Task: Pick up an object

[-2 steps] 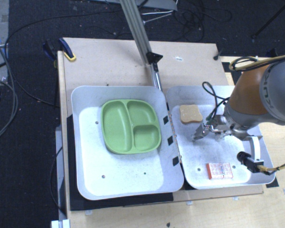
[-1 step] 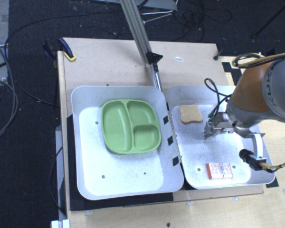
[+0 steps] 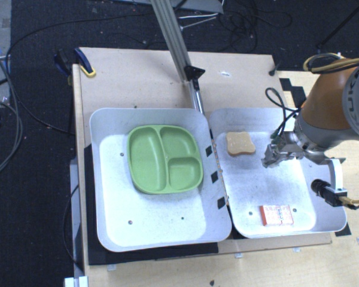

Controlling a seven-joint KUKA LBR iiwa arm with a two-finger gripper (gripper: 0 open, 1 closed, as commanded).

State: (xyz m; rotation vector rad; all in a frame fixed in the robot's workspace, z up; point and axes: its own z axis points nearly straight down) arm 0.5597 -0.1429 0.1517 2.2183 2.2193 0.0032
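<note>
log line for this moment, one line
gripper: over right bin, beside bread | box: near front | green tray: left bin | nothing seen held

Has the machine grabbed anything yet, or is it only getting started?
Nothing looks picked up yet. In the right bin, the slice of bread and the small red and white box both lie flat on the floor. The gripper hangs over that bin, just right of the bread, with nothing seen between its fingers. The green divided plate sits in the left bin. The whole grab and lift is left.
</note>
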